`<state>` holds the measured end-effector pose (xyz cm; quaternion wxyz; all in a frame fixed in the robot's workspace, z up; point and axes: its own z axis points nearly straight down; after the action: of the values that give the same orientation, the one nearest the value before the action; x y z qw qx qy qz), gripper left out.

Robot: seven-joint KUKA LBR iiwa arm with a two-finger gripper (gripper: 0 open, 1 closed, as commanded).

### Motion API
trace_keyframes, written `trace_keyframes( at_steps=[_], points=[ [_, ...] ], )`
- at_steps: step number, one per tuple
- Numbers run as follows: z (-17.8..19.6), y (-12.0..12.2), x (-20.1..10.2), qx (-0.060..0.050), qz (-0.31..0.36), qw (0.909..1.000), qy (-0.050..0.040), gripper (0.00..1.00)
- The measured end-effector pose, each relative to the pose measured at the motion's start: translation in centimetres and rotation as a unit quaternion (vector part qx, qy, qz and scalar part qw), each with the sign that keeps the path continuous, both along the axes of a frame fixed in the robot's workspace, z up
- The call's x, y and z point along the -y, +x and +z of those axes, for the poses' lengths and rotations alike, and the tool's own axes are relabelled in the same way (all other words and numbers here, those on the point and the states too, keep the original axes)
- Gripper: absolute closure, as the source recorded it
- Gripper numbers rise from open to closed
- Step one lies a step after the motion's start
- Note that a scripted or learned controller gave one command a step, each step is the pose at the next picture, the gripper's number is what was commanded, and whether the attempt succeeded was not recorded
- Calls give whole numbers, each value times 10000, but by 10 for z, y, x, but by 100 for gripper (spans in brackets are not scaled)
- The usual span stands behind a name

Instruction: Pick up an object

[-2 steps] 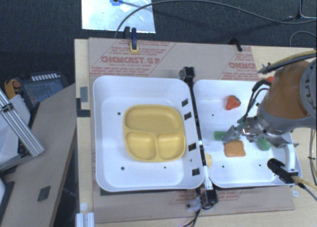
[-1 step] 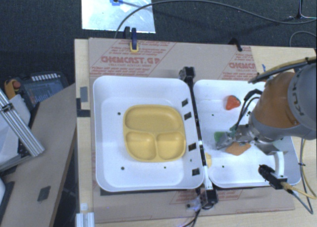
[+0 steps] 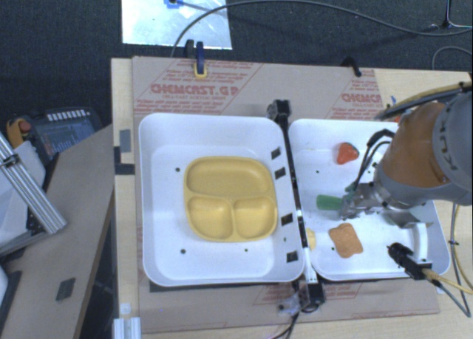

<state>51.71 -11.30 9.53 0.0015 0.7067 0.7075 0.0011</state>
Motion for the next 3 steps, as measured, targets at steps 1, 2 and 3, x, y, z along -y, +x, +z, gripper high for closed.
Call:
trace_keyframes(
  at_steps=[1, 2, 3],
  points=[
    [46, 9, -1, 12, 14, 10000, -3, 100],
    [89, 12, -2, 13, 15, 10000, -3, 100],
    [136, 6, -2, 15, 14, 10000, -4, 100]
  ],
)
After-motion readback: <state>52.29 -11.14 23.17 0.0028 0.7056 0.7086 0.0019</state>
